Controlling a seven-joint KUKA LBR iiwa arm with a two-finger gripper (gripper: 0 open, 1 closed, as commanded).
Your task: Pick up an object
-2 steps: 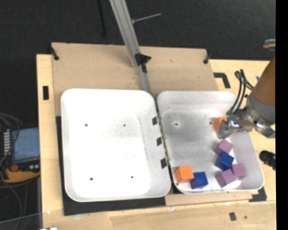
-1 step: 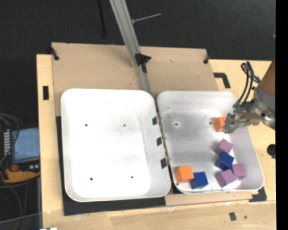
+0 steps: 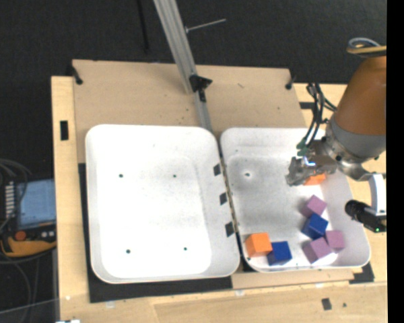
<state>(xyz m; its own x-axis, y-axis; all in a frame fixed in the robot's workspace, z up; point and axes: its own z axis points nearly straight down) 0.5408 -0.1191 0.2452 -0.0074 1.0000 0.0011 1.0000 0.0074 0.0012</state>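
The grey two-finger gripper (image 3: 303,173), jaw state indiscernible, hangs over a small orange block (image 3: 316,178) at three o'clock in the right shallow white plastic bin (image 3: 269,143), a piece judged light, rigid, best pinched across flat opposite faces.

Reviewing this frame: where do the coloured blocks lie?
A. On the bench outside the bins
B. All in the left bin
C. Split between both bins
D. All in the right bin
D: the orange block, blue blocks and purple blocks all sit within the right bin.
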